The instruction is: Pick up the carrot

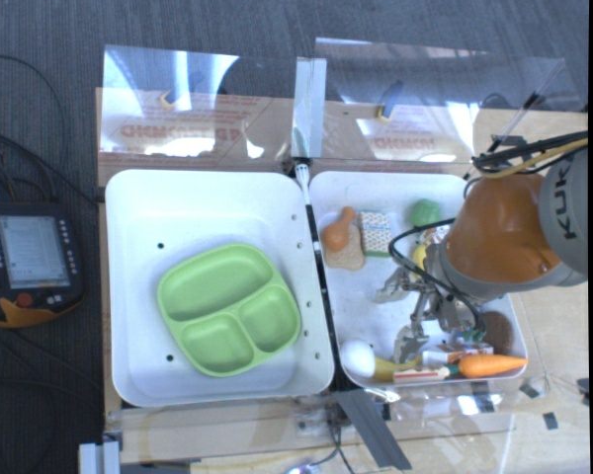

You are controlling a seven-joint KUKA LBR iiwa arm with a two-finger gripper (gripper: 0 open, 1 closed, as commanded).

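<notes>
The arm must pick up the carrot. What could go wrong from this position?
The carrot lies against the right bin's front wall, so the gripper might strike the wall. Small items crowd the carrot's left end, including an egg; the gripper, now left of the carrot, could grab or push those instead.

The carrot [490, 365] is orange, tapering to a point at its right end. It lies flat on its side, lengthwise along the near edge of the right bin [368, 188], toward the bin's near right corner.

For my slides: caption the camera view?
Gripper hangs in the right bin near the carrot; green tray lies left.
</notes>
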